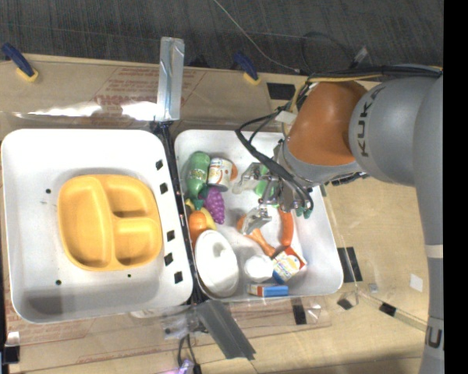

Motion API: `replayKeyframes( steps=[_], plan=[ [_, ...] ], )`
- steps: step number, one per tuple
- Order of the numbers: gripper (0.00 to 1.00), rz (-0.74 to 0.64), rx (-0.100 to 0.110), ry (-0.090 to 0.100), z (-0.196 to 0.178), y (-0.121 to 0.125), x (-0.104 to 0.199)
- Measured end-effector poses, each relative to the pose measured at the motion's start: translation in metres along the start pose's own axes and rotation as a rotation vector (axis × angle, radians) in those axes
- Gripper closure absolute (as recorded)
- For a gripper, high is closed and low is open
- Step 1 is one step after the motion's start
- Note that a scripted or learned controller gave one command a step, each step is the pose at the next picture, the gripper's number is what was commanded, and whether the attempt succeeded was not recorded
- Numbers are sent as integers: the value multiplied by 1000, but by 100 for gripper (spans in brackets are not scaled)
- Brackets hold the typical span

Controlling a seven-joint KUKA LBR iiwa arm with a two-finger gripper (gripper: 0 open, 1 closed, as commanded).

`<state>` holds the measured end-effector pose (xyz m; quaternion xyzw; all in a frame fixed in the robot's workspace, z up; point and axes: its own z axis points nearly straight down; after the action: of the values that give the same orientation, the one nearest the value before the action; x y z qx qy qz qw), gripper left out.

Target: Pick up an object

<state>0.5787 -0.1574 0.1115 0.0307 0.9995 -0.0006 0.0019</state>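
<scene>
My gripper [255, 199] hangs over the middle of the right bin [321, 249], below the orange band [327, 123] of the arm. Its two metal fingers [254, 220] stand apart, open, with only white bin floor showing between them. Just left of it lie a bunch of purple grapes [215, 205], a green toy vegetable [196, 171] and a small can [219, 171]. An orange carrot-like piece [279, 232] lies right under the lower finger, partly hidden by it.
Toward the right bin's near side sit a white cup [217, 262], an orange ball [196, 224], a small carton [288, 266] and a blue-tipped marker [268, 290]. The left bin [23, 170] holds a yellow divided tray [109, 218]. Black cables [253, 135] loop by the wrist.
</scene>
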Motion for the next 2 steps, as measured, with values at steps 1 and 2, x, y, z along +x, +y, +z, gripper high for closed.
replayKeyframes(
  steps=[1, 2],
  plan=[
    [0, 91, -1, 4, 19, -8, 24],
    [0, 119, 0, 2, 18, 66, 14]
  ],
)
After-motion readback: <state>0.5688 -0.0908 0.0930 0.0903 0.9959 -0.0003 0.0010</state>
